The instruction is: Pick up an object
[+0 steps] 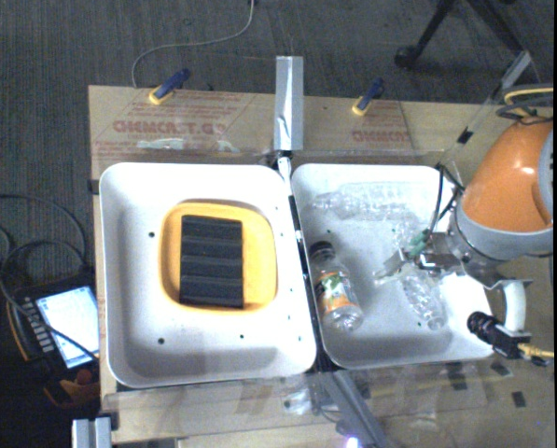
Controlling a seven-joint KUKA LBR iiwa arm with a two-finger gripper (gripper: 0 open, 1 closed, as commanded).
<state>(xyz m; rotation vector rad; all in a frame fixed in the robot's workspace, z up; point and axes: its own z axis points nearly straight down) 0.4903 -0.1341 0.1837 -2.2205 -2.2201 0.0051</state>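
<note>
My gripper (410, 258) hangs low inside the right bin (381, 342), toward its right side, under the arm's orange band (507, 189). Just below it lies a clear plastic bottle (425, 304), close to or touching the gripper; whether it is held I cannot tell. A small bottle with an orange label and black cap (334, 292) lies against the bin's left wall. A second clear crumpled bottle (367, 202) rests along the far wall.
The left bin (119, 250) holds a yellow tray (171, 250) with a black ribbed block (213, 259) in it. A metal divider (288, 110) stands at the back between the bins. Cables and a tablet (59, 320) lie on the floor to the left.
</note>
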